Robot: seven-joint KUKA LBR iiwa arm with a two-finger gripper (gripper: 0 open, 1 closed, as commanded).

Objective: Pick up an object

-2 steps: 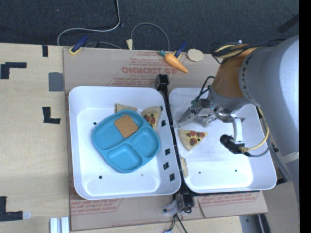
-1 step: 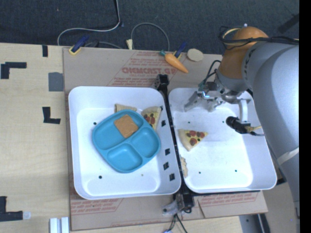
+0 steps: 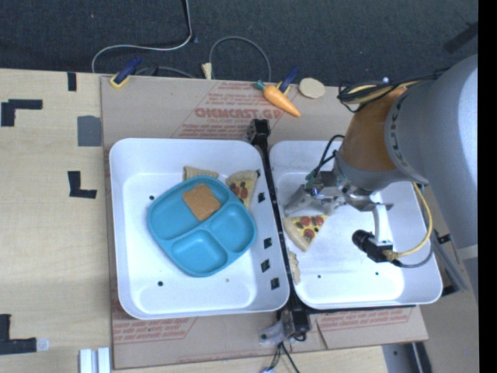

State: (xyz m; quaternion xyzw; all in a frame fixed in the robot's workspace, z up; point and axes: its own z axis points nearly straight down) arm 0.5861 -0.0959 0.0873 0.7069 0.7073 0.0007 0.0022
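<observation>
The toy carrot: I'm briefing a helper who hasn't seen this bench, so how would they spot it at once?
Start at the two white bins on the cardboard sheet. Look just past the far end of the black divider between them, outside both bins. The carrot lies there, orange with a green tip, beside a pale round disc.

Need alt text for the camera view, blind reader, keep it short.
The grey arm's gripper hangs low in the right bin, right above a toy pizza slice. The left bin holds a blue divided plate with a brown square on it; a toy carrot lies beyond the bins.
</observation>
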